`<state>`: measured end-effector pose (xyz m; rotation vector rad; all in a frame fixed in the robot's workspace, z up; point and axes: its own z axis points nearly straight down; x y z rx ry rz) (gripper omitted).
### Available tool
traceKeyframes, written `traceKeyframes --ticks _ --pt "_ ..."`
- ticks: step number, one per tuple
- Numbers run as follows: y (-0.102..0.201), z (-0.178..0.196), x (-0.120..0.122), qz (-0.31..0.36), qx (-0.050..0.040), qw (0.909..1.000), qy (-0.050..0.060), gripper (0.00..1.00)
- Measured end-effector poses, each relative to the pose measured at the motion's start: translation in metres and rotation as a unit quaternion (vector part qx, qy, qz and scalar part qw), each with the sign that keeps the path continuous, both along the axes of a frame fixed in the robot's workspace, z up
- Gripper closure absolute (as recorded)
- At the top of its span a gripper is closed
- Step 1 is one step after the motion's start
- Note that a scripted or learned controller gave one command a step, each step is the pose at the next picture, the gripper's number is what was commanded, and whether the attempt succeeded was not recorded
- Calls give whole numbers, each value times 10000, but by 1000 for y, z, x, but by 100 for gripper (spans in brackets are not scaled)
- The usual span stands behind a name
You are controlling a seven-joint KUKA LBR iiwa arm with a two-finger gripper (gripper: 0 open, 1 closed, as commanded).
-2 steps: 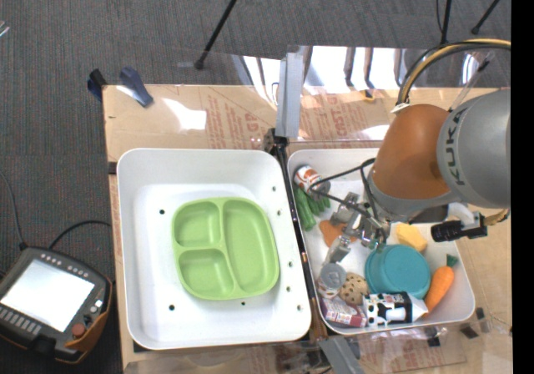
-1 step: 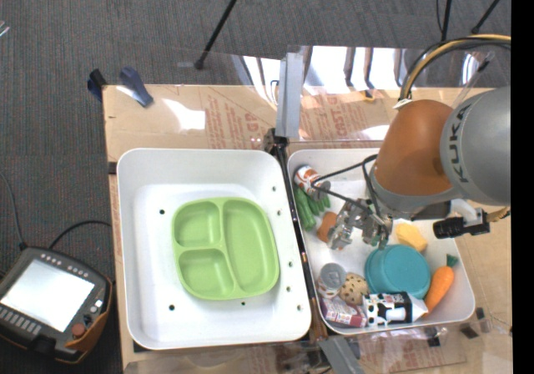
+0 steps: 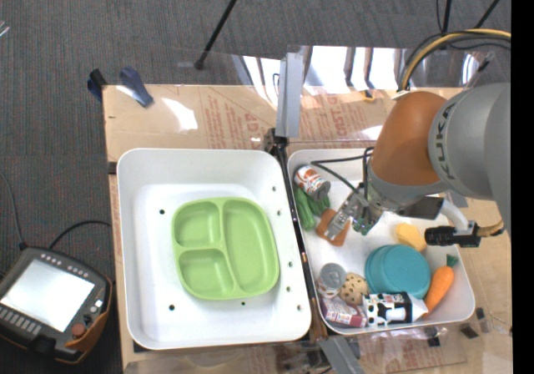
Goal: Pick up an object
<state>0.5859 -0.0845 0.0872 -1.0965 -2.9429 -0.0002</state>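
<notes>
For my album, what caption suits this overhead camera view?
Robot hand poised over a toy-filled right bin, beside a left bin with a green divided plate.

Green divided plate [image 3: 224, 246], teal bowl [image 3: 399, 270], orange carrot [image 3: 440, 282], black-and-white cow-patterned carton [image 3: 390, 308].

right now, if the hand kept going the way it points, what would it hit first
Probably the brown block just down-left of the hand; they look nearly touching, though depth is unclear. Beyond it lie the green vegetables.
</notes>
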Motion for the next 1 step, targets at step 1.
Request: traceKeyframes --ticks 1 --pt "93 103 15 84 9 10000 -40 100"
